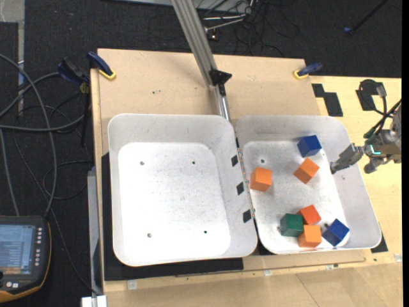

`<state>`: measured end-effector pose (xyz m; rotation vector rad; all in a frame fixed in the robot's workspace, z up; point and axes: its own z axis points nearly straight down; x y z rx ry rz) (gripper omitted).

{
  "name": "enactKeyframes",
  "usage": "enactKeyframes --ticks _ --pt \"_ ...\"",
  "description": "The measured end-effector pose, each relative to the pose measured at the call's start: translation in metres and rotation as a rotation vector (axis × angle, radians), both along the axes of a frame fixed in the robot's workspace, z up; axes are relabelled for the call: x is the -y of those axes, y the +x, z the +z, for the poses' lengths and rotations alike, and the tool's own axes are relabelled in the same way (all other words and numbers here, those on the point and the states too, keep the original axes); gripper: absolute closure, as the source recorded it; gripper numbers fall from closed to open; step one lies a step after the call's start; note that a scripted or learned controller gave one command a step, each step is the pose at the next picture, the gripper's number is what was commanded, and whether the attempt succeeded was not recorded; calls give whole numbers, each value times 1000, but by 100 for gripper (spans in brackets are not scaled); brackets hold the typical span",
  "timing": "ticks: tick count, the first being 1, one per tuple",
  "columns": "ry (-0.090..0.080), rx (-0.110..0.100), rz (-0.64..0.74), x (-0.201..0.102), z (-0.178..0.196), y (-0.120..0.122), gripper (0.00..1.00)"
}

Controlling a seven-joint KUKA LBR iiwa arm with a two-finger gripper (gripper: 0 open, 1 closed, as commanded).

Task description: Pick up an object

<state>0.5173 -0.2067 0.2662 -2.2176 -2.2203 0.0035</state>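
Note:
The right bin (pixel 358 190) holds several small blocks. A blue block (pixel 309 145) lies near its back, with an orange block (pixel 307 170) just in front of it. Another orange block (pixel 261 179) sits by the bin's left wall. At the front, a green block (pixel 293 224), a red-orange block (pixel 310 214), an orange block (pixel 310 235) and a blue block (pixel 335 231) are clustered together. My gripper (pixel 351 166) hangs over the bin's right rim, to the right of the orange block. It is open with nothing between its fingers.
The left bin (pixel 121 171) stands beside the right one, with a black divider strip between them. A metal pole (pixel 195 34) slants in from the back. Clamps sit at the bench's back corners, and cables and a pendant lie off to the left.

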Motion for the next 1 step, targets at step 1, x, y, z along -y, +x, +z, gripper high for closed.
enactKeyframes --ticks 1 --pt "-1 4 0 0 2 1 0"
